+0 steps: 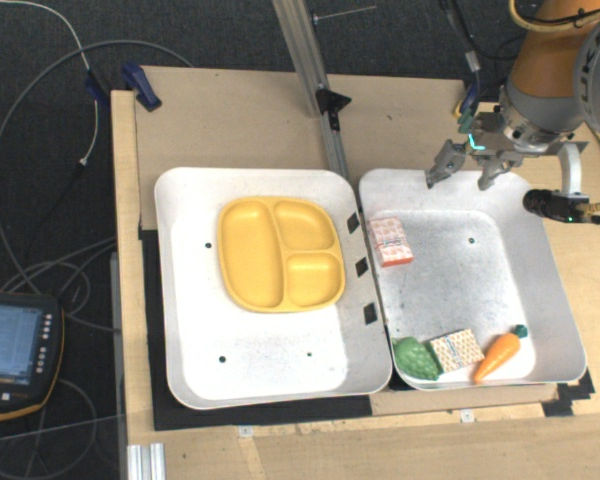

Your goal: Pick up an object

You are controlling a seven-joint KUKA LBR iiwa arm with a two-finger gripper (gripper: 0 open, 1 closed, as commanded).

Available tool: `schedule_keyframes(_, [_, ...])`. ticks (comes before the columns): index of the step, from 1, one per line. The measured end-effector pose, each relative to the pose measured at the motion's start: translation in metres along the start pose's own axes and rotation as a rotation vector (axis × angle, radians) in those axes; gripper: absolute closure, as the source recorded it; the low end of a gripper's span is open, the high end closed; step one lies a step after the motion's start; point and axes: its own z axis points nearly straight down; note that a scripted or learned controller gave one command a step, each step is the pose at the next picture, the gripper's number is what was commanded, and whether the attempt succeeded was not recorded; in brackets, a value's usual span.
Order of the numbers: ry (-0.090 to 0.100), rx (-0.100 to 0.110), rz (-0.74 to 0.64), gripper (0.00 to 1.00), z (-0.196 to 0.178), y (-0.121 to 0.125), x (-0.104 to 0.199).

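My gripper [469, 170] hangs over the far rim of the right bin [540, 258], its two grey fingers spread apart with nothing between them. In that bin a small red and white box [390, 242] lies near the left wall. Along the near edge sit a green lumpy object [416, 357], a patterned yellow packet [455, 350] and an orange carrot [496, 356] with a green tip. All of these lie well below and apart from the gripper.
The left bin [185, 298] holds a yellow divided plate [279, 253]. A slanted metal pole [302, 38] rises from between the bins at the back. Cables and a tablet [15, 353] lie off the bench to the left.
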Motion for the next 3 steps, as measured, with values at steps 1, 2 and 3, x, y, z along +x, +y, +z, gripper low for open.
schedule_keyframes(1, [0.001, 0.004, 0.000, 0.00, 0.044, -0.004, 0.006])
schedule_keyframes(2, [0.001, 0.004, 0.000, 0.00, 0.086, -0.003, 0.008])
schedule_keyframes(3, [-0.001, -0.001, 0.000, 0.00, 0.110, -0.003, 0.007])
